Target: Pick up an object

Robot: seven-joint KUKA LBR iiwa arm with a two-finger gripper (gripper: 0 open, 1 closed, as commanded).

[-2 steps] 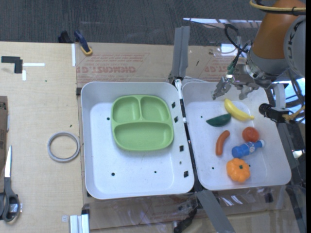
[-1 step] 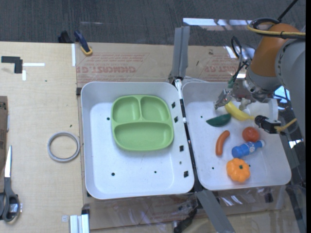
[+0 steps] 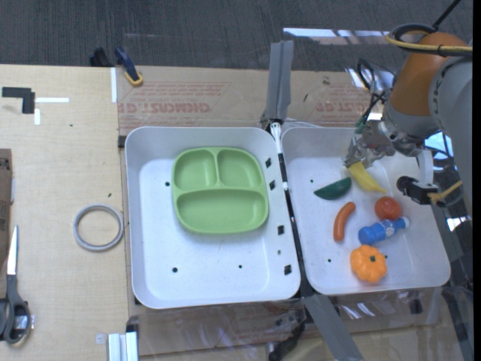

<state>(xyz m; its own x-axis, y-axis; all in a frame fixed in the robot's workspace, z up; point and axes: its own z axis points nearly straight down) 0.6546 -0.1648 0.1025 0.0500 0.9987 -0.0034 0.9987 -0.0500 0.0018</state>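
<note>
The right bin (image 3: 421, 277) holds a yellow banana (image 3: 367, 179), a dark green pepper-like piece (image 3: 333, 189), an orange sausage (image 3: 343, 221), a red tomato (image 3: 388, 207), a blue bottle (image 3: 381, 231) and an orange pumpkin (image 3: 368, 264). My gripper (image 3: 361, 157) hangs at the bin's far side, directly over the banana's upper end, its tips touching or nearly touching it. The arm's orange band (image 3: 417, 81) rises behind it. Whether the banana sits between the fingers is hidden by the wrist.
The left bin (image 3: 150, 262) carries a green divided plate (image 3: 221, 189). On the bench to the left lie a grey ring (image 3: 98, 226), scissors (image 3: 13, 307) and a blue clamp (image 3: 129, 66). A metal divider (image 3: 279, 81) stands between the bins at the back.
</note>
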